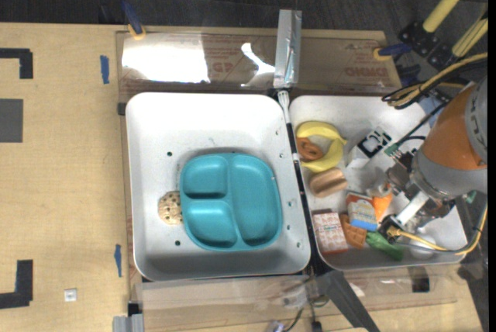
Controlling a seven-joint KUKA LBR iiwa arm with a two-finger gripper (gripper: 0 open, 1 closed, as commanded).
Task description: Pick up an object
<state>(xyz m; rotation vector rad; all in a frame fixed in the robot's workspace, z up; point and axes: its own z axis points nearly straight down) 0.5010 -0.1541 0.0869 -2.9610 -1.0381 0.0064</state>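
The right bin [341,107] holds a heap of small things. A yellow ring-shaped piece [320,141] lies at its back left, with a brown bun-like piece [328,181] just in front of it. Nearer the front are a red and white packet [329,231], a red box [361,210], an orange piece [381,205] and a green piece [384,242]. My gripper [390,197] hangs low over the orange piece and the red box, at the right of the bin. The arm hides what lies under the wrist.
The left bin [155,121] bears a teal divided plate [230,200], and a speckled cookie [170,207] lies against the plate's left edge. A metal divider [287,51] stands behind the two bins. Yellow cables [434,82] run at the right.
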